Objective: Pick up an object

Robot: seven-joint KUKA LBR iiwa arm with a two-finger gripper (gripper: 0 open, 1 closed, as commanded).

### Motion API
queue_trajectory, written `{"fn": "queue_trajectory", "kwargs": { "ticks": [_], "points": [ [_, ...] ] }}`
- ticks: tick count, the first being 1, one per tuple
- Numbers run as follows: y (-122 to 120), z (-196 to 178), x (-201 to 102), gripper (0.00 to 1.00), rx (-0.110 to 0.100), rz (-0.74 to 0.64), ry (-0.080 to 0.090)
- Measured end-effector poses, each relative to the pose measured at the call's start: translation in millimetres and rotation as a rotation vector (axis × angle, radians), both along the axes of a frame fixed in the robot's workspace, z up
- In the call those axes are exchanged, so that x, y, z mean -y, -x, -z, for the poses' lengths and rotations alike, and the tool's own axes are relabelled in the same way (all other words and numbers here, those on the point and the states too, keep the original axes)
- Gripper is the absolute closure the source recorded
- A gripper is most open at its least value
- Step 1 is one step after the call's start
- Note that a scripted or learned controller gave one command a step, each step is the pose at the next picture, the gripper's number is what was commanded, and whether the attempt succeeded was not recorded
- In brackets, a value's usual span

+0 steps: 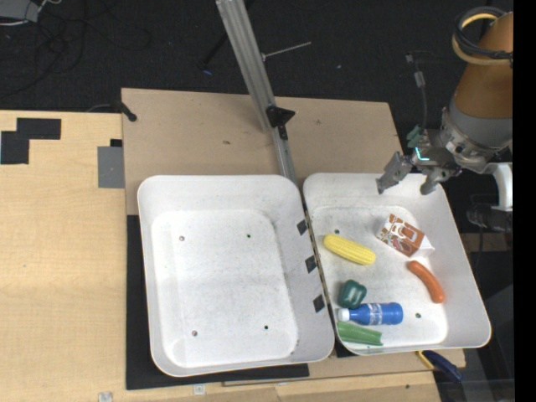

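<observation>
Five small items lie in the right-hand shallow white plastic bin (469, 329), all apart from one another or nearly so; the left-hand shallow white bin (218, 275) sits beside it on the bench. Pincer (410, 172) hangs over the right bin's far rim, at about 1 o'clock from the bin's centre, its two dark fingers spread apart with nothing between them. Nearest candidate: red-and-white crinkled foil snack packet (402, 235), at roughly 6 o'clock from the pincer; likely light, soft and slick, so it may slide or crumple, best pinched across a raised edge. Yellow toy corn cob (349, 249), near the bin's middle, looks stiff, light and rounded; take it across its narrow girth at mid-length. Orange toy sausage (426, 280), at 4 o'clock from the corn, is slim and smooth and could roll away from the fingers. Blue plastic bottle with a white cap (371, 314) lies on its side toward the near rim, just beside a green pepper-like toy (353, 293) and a flat green piece (360, 334); crowding there makes a clean grasp harder. Corn seems the safest pick.
</observation>
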State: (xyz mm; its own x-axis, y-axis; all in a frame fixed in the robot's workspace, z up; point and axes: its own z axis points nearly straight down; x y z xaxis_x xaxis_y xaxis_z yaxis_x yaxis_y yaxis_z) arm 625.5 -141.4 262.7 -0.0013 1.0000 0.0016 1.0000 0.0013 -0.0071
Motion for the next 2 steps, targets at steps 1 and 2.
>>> {"fn": "queue_trajectory", "kwargs": {
  "ticks": [1,2],
  "points": [
    [-0.8,-2.8,0.1,0.0,0.005,-0.001,0.001],
    [-2.7,41.4,-4.3,0.0,0.0,-0.002,0.0]
  ]
}}
